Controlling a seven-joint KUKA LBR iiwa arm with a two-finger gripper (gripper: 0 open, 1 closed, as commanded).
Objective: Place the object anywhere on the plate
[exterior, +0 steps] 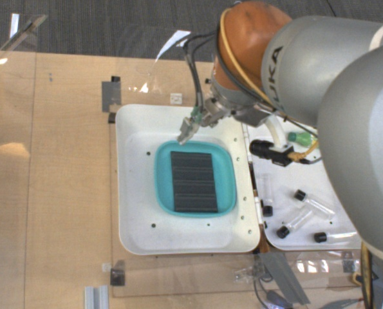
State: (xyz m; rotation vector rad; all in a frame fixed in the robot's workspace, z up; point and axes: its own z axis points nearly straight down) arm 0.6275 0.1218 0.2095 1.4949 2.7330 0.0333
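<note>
The dark ribbed object (pixel 194 182) lies flat on the turquoise plate (pixel 163 185), which sits in the left of 2 white bins (pixel 136 230) on a pale wooden bench (pixel 49 192); dark grey carpet (pixel 114 11) runs beyond the bench's far edge. The gripper (pixel 186 134) hangs over the plate's far rim, just beyond the object, and I cannot tell how its jaws stand. The right bin (pixel 345 237) holds several small clear tubes with black caps (pixel 298 217).
</note>
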